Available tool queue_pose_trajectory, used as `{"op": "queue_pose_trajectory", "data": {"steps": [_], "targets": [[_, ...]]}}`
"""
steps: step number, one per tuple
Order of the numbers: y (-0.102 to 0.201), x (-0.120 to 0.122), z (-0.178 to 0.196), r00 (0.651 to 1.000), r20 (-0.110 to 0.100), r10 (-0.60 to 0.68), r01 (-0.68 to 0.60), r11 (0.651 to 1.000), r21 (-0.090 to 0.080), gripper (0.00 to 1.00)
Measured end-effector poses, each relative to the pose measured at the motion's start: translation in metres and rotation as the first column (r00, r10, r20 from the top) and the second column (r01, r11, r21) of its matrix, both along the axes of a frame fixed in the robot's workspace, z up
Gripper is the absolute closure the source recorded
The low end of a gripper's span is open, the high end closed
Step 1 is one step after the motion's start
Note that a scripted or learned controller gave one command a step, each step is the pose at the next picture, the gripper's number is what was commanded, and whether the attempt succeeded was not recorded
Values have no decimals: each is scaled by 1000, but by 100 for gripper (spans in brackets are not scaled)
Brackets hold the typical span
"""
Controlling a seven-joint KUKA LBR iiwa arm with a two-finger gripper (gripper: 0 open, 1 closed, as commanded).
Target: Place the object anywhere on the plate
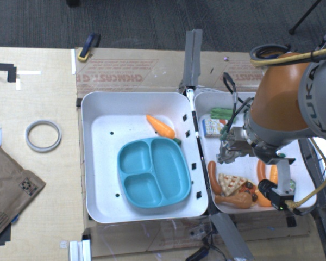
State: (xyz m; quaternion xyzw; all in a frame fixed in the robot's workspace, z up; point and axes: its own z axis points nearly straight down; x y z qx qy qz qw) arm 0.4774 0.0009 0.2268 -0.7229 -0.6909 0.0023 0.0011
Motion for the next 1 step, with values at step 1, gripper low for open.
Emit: {"op": "queue_pose_trajectory", "data": {"steps": [1], "targets": [[-51,1,40,974,3,228,-228,974,0,100]]}}
